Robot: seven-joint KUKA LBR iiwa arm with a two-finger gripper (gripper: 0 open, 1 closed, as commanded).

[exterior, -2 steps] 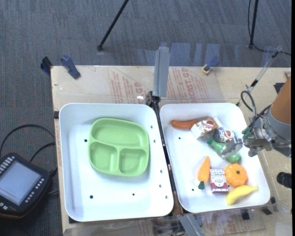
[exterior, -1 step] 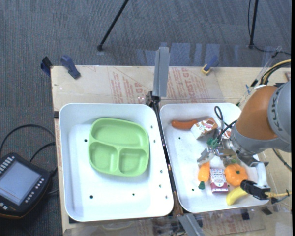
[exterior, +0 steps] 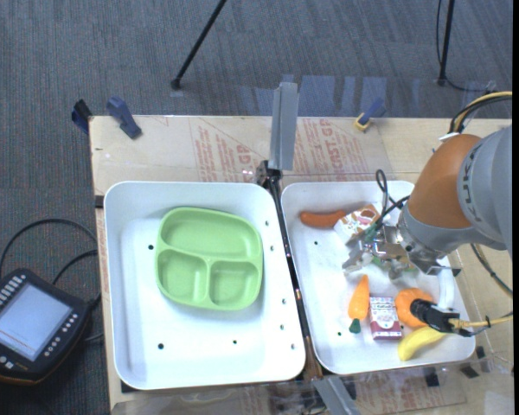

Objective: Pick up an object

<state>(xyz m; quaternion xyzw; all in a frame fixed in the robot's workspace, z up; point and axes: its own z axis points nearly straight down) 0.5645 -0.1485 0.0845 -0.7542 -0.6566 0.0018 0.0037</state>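
My gripper (exterior: pixel 369 253) hangs low over the middle of the right bin (exterior: pixel 329 353), reached in from the right. Just below it lies a carrot (exterior: pixel 359 298) with its green tip toward the front. Just above it sits a white and red packet (exterior: pixel 359 221), beside an orange sausage-shaped piece (exterior: pixel 323 218) at the bin's back. A small red box (exterior: pixel 383 317), an orange fruit (exterior: pixel 408 303) and a yellow banana (exterior: pixel 419 343) are grouped at the front right. I see nothing held by the gripper.
The left bin (exterior: pixel 130 335) holds a green divided plate (exterior: pixel 211 258) in its middle. A grey upright post (exterior: pixel 284 128) stands behind the seam between the bins. A teach pendant (exterior: pixel 30 322) lies on the floor at far left.
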